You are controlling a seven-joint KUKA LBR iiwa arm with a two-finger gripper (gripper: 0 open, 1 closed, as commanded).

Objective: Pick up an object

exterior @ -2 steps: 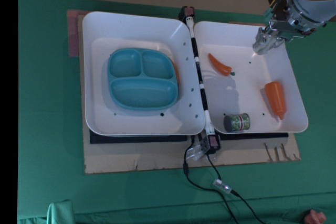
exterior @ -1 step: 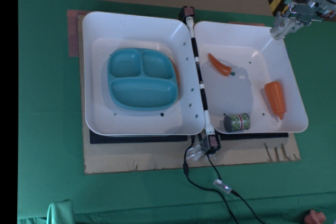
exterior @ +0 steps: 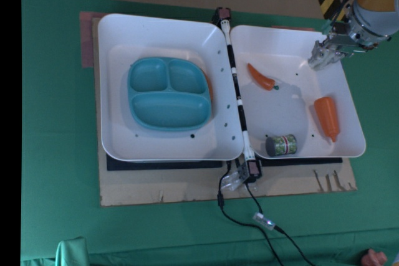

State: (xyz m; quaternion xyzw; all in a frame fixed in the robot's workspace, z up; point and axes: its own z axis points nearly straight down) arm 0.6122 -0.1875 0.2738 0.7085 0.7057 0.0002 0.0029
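Three small things lie in the right bin (exterior: 349,134). An orange pepper (exterior: 261,76) with a dark green stem lies near the top left part of the bin. It points at a slant, with its stem end low and to the right. An orange bottle (exterior: 326,117) lies flat on its side by the right wall, its thin tip pointing down. A small can (exterior: 282,145) lies on its side near the bottom wall. It has a dark end and a label with green and red. The three things are apart from each other.
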